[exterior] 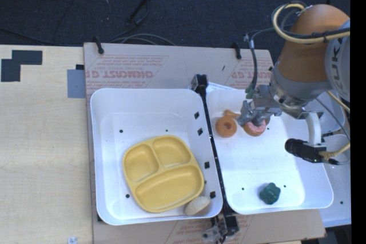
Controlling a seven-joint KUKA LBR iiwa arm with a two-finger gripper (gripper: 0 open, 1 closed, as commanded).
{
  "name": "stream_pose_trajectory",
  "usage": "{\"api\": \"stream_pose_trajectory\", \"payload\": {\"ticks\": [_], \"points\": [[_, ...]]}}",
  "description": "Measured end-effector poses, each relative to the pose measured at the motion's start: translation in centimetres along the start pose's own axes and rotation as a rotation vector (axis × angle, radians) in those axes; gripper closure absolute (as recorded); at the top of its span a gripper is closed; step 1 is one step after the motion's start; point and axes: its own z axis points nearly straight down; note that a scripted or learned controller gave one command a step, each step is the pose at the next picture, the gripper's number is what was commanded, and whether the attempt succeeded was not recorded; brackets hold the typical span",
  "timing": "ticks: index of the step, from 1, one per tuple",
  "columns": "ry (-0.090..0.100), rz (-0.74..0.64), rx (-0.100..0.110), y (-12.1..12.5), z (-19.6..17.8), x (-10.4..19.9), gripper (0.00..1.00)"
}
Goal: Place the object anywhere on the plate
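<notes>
Nearest, a beige ball (198, 206) touches the yellow plate (163, 172) in the left bin (108, 123). Right bin (297, 180): green lump (270, 193) up front, then orange donut (226, 127) beside a pink donut (255, 127) (gripper (255, 117) sits right over it, can't tell if the fingers are clenched).

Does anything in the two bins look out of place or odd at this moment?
One thing: a beige round object sits in the left bin against the yellow plate, at its lower rim rather than on it. The orange ring and green object lie loose in the right bin.
</notes>
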Motion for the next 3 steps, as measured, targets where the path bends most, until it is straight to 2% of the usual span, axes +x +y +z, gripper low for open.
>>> {"api": "stream_pose_trajectory", "payload": {"ticks": [1, 3], "points": [[-0.001, 0.001, 0.0, -1.5, 0.6, 4.1, 1.0], [-0.001, 0.0, 0.002, -3.0, 3.5, 14.0, 1.0]]}}
